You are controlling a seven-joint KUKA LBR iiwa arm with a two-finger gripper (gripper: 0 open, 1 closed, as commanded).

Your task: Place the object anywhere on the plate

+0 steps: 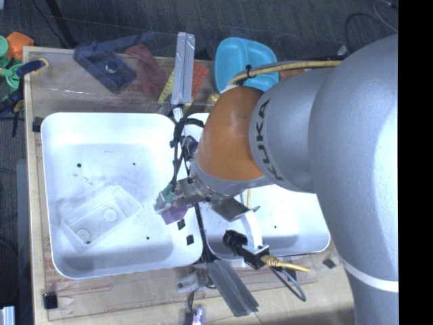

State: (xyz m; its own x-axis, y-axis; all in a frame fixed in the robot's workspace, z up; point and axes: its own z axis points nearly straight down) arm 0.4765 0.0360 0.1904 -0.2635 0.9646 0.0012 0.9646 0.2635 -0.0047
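Grey arm (352,147) covers right bin (304,239) | gripper (174,205) above bins' divider, finger state unclear | clear tray (98,215) in left bin (61,154), probably the plate

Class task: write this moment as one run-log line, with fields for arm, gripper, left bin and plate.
arm: over bin divider | gripper: at left bin's right edge, grip unclear | left bin: clear tray inside | plate: cannot tell

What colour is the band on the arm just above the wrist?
Orange. The band shows clearly in the camera view, above the right bin.
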